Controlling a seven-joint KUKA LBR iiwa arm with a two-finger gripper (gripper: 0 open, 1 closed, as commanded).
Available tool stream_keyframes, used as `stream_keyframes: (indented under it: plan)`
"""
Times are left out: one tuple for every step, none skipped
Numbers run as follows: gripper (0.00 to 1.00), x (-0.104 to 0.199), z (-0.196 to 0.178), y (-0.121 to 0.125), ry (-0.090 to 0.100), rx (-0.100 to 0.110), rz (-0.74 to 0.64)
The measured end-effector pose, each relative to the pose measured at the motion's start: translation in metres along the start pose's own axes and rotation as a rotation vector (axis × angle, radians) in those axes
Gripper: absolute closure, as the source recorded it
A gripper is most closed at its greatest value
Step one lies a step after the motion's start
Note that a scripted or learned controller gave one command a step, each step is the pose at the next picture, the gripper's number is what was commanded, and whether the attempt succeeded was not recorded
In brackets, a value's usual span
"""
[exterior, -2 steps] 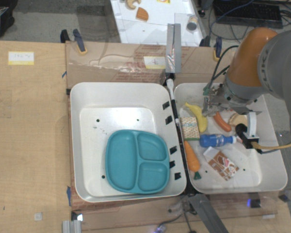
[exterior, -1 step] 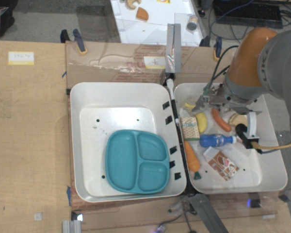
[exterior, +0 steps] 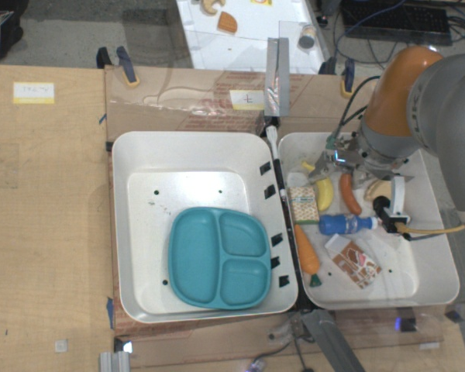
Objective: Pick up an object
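The left bin (exterior: 132, 208) holds one teal divided plate (exterior: 219, 258), while the right bin (exterior: 438, 277) holds one banana (exterior: 324, 194), one sausage (exterior: 349, 194), one blue bottle (exterior: 345, 224), one carrot (exterior: 307, 255) and two packets beneath the hand (exterior: 356, 161), whose grip I cannot tell

In the right bin (exterior: 438, 289) you have a yellow banana (exterior: 324, 194) beside a red sausage (exterior: 350, 195), a blue bottle (exterior: 346, 225) lying flat, an orange carrot (exterior: 307, 253), and two small packets (exterior: 303, 205).
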State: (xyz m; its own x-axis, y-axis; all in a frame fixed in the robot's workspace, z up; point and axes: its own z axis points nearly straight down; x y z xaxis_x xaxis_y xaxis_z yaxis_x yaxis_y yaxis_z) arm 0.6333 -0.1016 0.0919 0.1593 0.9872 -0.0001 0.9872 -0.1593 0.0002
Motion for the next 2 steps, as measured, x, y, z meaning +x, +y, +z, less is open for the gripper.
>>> stream_keyframes:
  plan:
    - [1.0, 0.0, -0.011, 0.0, -0.002, -0.001, -0.001]
    - [1.0, 0.046, -0.146, -0.047, 0.0, -0.001, -0.041]
